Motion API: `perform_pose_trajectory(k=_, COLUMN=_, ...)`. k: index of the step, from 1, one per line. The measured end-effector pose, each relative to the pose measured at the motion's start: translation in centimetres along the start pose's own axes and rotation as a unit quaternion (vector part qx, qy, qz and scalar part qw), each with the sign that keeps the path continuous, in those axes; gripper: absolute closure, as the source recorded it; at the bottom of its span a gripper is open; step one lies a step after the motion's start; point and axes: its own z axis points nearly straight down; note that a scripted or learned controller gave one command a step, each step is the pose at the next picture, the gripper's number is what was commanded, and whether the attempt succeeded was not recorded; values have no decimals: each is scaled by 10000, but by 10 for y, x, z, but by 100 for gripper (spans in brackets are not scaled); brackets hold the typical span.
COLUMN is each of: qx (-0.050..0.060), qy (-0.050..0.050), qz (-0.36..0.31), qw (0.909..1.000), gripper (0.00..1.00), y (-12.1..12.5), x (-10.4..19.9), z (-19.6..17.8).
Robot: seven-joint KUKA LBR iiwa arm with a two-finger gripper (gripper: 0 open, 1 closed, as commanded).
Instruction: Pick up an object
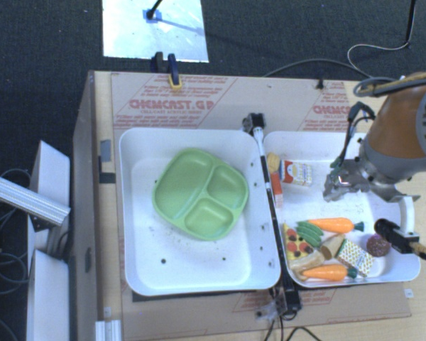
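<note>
Lower right of the frame, nearest the viewer: the right bin (405, 270) holds the candidates for my pick, crowded along its bottom edge. An orange carrot (326, 273) lies lowest, with a pizza slice (296, 241) at its left, a patterned wedge (356, 256) and a dark round piece (377, 245) at its right; a second carrot (334, 225) with a green bean (312, 234) sits just above them. Higher in that bin, near the divider, lies a small carton (296, 172), well apart from the pile.

Step in hand: approach and selection. I judge the carton or the upper carrot the better targets, since each has free space on two sides; the lower pile is packed so tightly that my fingers could wedge between neighbours. I should come down vertically, with my closing axis across the narrow dimension of the chosen piece, and clear of the bin wall.

Right of centre: my gripper (339, 185) hangs over the right bin, between the carton and the upper carrot, touching neither as far as I can judge. How far it is spread I cannot tell; nothing is seen held in it.

Left of centre: the left bin (143, 268) bears a green divided plate (201, 192).
</note>
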Motion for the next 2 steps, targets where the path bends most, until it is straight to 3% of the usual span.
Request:
perform_pose_trajectory(k=1, qx=3, qy=4, qz=1, qw=10000, gripper=100, y=-56, x=22, z=-15)
perform_pose_trajectory(k=2, qx=2, qy=-1, qz=5, qw=10000, gripper=100, y=-59, x=-7, z=-21)
